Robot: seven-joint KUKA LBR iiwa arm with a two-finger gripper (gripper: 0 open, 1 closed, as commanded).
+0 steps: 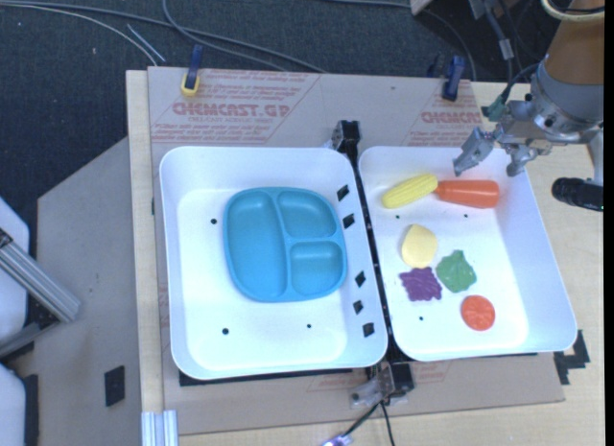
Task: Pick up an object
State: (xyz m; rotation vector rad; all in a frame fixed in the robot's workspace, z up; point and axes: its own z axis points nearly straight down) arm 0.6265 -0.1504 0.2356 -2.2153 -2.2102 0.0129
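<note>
Gripper (495, 157) hovers with fingers spread wide and nothing between them, just at twelve o'clock of the carrot (469, 193) beside the corn cob (410, 190).

Blue tray (285, 243), yellow corn (410, 190), orange carrot (468, 192), purple grapes (420, 284).

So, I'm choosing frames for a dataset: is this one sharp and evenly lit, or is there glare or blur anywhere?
Camera view: lighting is bright and even, with only soft shadows under the toy food; the white right bin looks slightly washed out; the blue tray and carrot are crisp; the claw is a little soft.
</note>
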